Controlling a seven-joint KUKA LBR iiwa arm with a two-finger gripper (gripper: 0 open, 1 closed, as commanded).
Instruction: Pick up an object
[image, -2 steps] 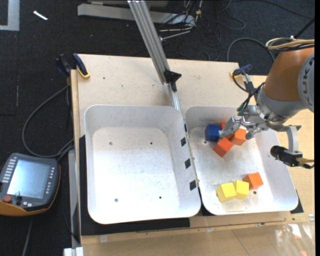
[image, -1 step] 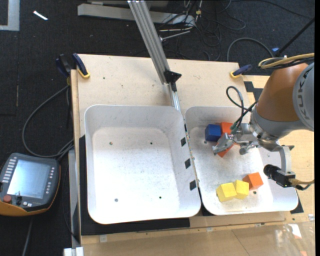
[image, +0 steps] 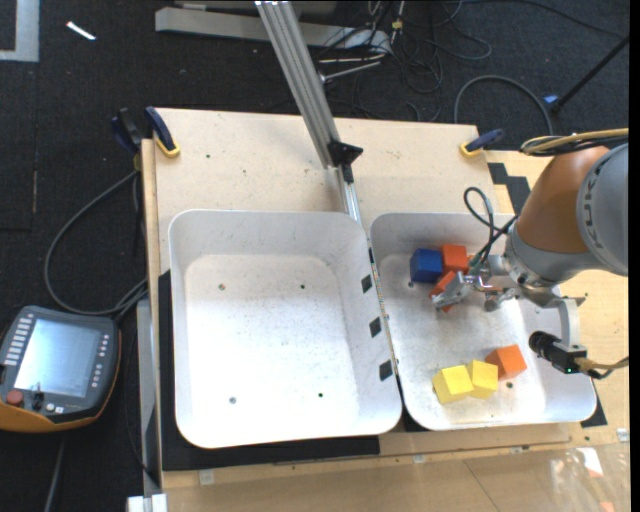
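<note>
- The hand (image: 450, 291) is low in the right bin (image: 560, 405), reaching for a block.
- I cannot tell if it is wide or closed.
- The orange block (image: 455, 257) and blue block (image: 426, 265) sit just beside it.
- Next, I think it must squeeze one and lift.

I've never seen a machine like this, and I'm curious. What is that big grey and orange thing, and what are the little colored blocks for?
That is a robot arm, seen by a camera up above the bench looking down. It reaches in from the right. At its end is a gripper for grabbing things. Two white bins sit side by side. The left bin has speckles on its floor. The right bin holds toy blocks: a blue block and an orange block near the gripper, plus two yellow blocks and another orange one nearer the front. The robot's job is to pick one up. I can't tell if it has grabbed any.
</note>
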